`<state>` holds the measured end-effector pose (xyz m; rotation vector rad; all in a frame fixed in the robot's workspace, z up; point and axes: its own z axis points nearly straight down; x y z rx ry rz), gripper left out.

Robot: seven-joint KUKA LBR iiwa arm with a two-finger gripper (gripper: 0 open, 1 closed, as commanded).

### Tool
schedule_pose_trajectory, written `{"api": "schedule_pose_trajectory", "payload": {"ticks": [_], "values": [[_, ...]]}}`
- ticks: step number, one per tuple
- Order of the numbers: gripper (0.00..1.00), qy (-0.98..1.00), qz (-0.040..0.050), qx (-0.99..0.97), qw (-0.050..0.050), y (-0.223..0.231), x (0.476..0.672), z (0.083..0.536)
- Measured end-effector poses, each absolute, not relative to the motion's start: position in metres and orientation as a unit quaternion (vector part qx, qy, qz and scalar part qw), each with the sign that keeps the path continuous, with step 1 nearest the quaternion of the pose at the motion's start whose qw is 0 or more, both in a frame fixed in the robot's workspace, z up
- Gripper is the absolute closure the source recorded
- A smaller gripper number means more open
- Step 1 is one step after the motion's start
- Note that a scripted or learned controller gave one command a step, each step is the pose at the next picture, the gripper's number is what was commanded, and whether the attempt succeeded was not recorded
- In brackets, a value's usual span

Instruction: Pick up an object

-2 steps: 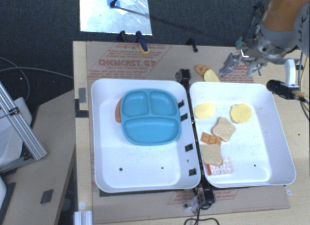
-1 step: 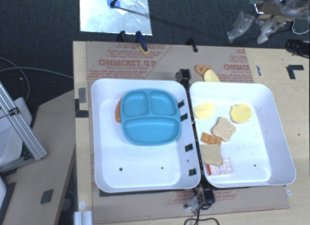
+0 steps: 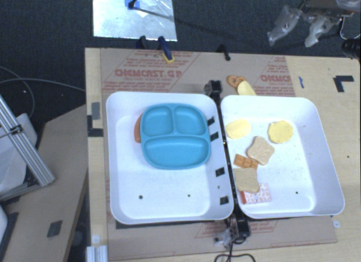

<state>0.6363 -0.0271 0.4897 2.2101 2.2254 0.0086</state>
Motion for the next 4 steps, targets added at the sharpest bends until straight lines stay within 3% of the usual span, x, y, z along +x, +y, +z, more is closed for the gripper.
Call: {"api": "schedule_pose_trajectory", "payload": {"ticks": [1, 2, 3, 4], "values": [[0.0, 0.71, 0.0027, 0.705, 0.002, -0.014, 0.614, 0.538], [0.0, 0.713, 0.002, 0.702, -0.001, 0.111, 0.567, 0.535], [1.0, 0.709, 0.0028, 0.705, 0.002, 0.104, 0.57, 0.546], [1.0, 0.711, -0.0022, 0.703, -0.003, 0.203, 0.562, 0.448]]}}
